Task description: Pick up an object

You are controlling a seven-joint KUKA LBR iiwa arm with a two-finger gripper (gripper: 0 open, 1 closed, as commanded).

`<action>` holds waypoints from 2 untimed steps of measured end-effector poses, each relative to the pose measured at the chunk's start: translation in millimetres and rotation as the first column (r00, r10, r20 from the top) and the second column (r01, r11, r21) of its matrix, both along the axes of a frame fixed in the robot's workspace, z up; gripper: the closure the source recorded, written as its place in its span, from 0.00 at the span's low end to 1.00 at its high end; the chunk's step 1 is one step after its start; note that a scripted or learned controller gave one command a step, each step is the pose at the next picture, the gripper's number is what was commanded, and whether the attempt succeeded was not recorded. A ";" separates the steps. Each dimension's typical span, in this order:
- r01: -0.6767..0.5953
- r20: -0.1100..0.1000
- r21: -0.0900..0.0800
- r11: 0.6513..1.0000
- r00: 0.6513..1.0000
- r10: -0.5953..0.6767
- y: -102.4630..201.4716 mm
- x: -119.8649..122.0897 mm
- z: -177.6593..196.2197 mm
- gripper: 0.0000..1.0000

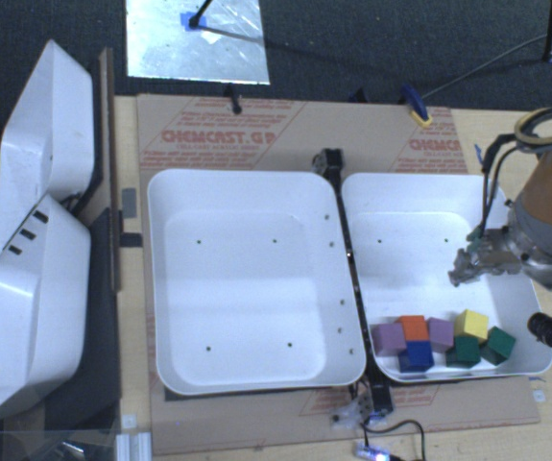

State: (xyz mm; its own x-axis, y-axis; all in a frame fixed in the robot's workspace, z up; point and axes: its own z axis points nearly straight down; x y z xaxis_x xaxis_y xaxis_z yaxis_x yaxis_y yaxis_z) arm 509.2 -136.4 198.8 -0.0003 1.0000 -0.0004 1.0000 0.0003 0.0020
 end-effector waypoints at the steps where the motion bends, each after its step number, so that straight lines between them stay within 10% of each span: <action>1: 0.000 0.002 -0.001 1.000 1.000 0.000 -30.3 50.5 28.5 1.00; 2: -0.001 0.003 -0.002 1.000 1.000 0.001 -57.4 119.4 63.6 1.00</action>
State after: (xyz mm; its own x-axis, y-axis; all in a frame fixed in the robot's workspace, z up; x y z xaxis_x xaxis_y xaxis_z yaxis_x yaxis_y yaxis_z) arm 628.6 -193.8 262.4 -0.0011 1.0000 -0.0020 1.0000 0.0011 0.0054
